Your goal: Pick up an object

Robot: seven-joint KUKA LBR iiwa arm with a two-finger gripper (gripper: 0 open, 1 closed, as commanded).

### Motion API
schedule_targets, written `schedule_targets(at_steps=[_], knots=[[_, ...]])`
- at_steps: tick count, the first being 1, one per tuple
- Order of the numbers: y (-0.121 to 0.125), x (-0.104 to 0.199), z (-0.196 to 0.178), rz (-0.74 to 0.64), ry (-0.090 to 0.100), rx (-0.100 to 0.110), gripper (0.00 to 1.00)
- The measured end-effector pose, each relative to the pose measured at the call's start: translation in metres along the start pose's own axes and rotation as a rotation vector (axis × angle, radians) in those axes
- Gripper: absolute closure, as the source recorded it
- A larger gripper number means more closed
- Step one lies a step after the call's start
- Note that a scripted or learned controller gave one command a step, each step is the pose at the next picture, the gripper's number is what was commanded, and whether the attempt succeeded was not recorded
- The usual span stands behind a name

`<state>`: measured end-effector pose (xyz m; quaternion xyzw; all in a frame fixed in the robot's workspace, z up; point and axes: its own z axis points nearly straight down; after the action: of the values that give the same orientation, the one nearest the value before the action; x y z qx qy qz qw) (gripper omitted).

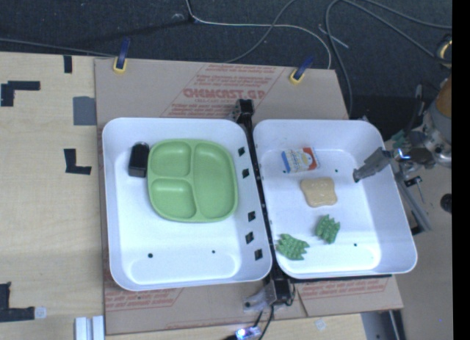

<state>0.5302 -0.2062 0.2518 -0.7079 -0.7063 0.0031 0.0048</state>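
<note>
My gripper [369, 167] hangs over the right bin's [382, 254] rim; jaw state I cannot tell. Below: smooth beige slab [319, 192], two knobbly green pieces [327, 228], a carton [299, 160].

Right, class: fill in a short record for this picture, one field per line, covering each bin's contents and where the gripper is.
left bin: green divided plate; small black block beside the plate's left edge
right bin: small carton, beige piece, two green leafy pieces
gripper: over the right bin's right rim, holding nothing
</note>
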Motion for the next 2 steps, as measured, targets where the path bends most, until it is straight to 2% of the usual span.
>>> schedule_targets(at_steps=[1, 2], knots=[[0.002, 0.0, -0.005, -0.003, -0.003, -0.01, 0.0], [-0.001, -0.002, 0.039, -0.002, -0.002, -0.006, 0.0]])
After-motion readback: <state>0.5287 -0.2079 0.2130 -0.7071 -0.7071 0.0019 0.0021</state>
